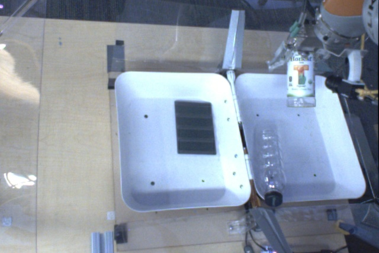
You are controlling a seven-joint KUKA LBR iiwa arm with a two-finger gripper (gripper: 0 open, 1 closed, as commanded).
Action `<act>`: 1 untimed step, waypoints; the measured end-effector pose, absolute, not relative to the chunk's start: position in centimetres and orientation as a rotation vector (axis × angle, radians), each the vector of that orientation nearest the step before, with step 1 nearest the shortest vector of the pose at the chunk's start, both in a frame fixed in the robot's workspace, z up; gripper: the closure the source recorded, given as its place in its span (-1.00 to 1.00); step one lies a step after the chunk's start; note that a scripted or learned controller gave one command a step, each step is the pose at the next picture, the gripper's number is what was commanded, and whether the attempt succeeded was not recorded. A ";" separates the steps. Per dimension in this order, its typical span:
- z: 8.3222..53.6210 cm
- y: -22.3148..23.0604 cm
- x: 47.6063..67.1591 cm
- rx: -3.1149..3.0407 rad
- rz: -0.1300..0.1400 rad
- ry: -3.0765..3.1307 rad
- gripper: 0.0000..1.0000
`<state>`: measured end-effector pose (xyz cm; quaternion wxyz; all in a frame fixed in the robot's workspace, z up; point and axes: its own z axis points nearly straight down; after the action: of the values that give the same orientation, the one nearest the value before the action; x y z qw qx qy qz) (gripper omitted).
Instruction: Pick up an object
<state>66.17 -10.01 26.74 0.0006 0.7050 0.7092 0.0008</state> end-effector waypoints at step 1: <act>14.0 -18.0 66.5 1.909 0.002 2.492 -1.00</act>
<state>66.46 -17.99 14.00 0.0009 0.6082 0.7938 0.0005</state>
